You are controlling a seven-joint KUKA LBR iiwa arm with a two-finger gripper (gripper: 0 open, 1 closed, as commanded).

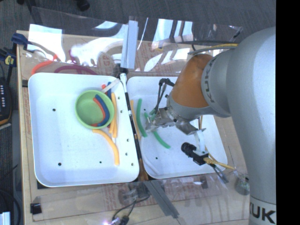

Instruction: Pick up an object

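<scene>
Camera view: I'm reaching in from 3 o'clock, wrist down inside the right bin (220, 165), my jaws (151, 121) low near its left side, about 9 o'clock within that bin. Can't tell whether they stand open or closed; the wrist body and cabling cover them.

Task thing, my guess: the green strips (161, 140) lying in the right bin, right at and just under my jaws, with one upright-running green strip (140, 111) toward 10 o'clock of them and a thin orange strip (132, 110) beside the bin's left wall. Nothing visibly sits between my jaws, so no hold claimed.

Left bin (51, 139): green bowl (93, 109) at centre-top with red and blue pieces in it, a long orange strip (112, 144) trailing to 6 o'clock of it. All well apart from me.

Step, as I judge it: descent/grasp attempt on the green strips, lift not yet done. Next move calls for closing squarely across one thin strip, then a straight rise clear of the bin wall. The strips are flat and slim, so slipping out looks likely.
</scene>
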